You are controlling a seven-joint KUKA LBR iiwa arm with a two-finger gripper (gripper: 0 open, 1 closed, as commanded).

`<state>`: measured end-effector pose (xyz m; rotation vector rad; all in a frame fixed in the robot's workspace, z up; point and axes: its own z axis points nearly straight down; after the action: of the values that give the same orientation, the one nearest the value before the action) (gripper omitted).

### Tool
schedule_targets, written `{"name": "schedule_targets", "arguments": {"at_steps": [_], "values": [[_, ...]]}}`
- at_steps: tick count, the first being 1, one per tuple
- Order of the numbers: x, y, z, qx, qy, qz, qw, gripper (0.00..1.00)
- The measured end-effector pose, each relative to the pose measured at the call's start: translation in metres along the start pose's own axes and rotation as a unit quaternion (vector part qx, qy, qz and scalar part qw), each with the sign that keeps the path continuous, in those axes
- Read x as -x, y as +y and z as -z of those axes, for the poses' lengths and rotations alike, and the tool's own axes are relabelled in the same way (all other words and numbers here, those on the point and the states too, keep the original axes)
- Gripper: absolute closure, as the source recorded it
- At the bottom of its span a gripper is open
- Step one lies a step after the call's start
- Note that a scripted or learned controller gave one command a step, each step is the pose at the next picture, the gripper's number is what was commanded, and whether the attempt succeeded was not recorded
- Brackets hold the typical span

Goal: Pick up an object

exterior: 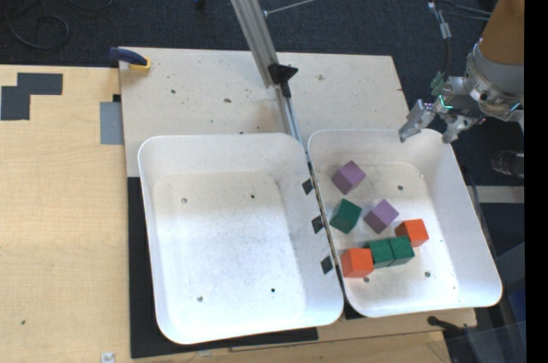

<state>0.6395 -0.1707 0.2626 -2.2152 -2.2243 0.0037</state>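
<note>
Nothing picked up yet, judging by how things lie; all of the task left to do.

At nine o'clock, the left bin (231,241): bare white floor with dark specks, no blocks in it. Up at twelve o'clock, a slanted aluminium post (253,19) rising from the bench, its foot near the seam between the two bins.

Past the seam, toward three o'clock, the right bin (467,224) with every candidate object inside. Nearest the top of the cluster, a purple cube (348,177), standing apart from the rest. Below it at six o'clock, a green cube (345,216), and just beside that at three o'clock, a second purple cube (381,216). Lower down, at five o'clock from the green one, a row of blocks packed together: an orange cube (356,262) touching a green block (392,252), with another orange cube (413,231) pressed against the row's upper right end.

Farthest right, at two o'clock from the cluster, the gripper (431,123) hanging above the bin's top right rim, fingers spread apart and holding nothing. Well apart from all the blocks, clearly raised above them rather than down among them.

Remaining, as a judgement: travel toward seven o'clock over the cluster, descend, close on one block, lift. Top purple cube likely the easiest target, free on all sides; packed row likely awkward, neighbours leaving no room for fingers.
</note>
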Motion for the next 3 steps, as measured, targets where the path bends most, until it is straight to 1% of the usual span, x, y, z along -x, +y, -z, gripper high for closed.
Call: {"name": "schedule_targets", "arguments": {"at_steps": [1,2,3], "values": [[0.002,-0.007,-0.063,-0.003,0.001,-0.002,1.0000,0.00],[0.006,-0.011,-0.109,-0.002,0.001,-0.002,1.0000,0.00],[-0.003,-0.008,-0.161,-0.002,0.001,-0.002,1.0000,0.00]]}}
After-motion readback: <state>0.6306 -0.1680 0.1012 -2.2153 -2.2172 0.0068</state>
